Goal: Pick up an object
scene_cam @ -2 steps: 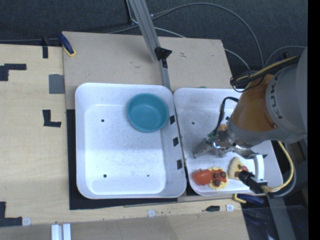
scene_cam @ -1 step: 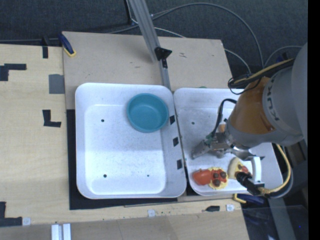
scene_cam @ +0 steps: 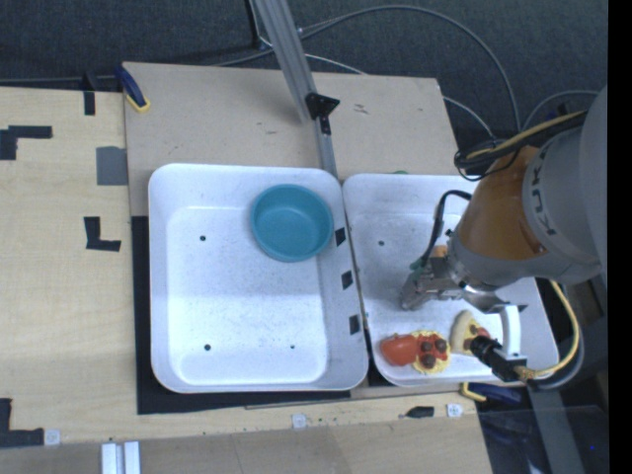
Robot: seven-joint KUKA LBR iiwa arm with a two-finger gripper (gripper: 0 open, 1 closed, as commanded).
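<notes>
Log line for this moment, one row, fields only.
arm: over right bin | gripper: low in right bin, grip unclear | red toy: right bin front edge | blue bowl: left bin

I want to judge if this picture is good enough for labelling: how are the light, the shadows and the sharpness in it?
In the camera view the light is even and soft, with a cool tint; the blue bowl casts only a faint shadow in the left bin; the whole picture is slightly soft, so the small toys near the right bin front edge stay indistinct; the end effector looks blurred.
</notes>
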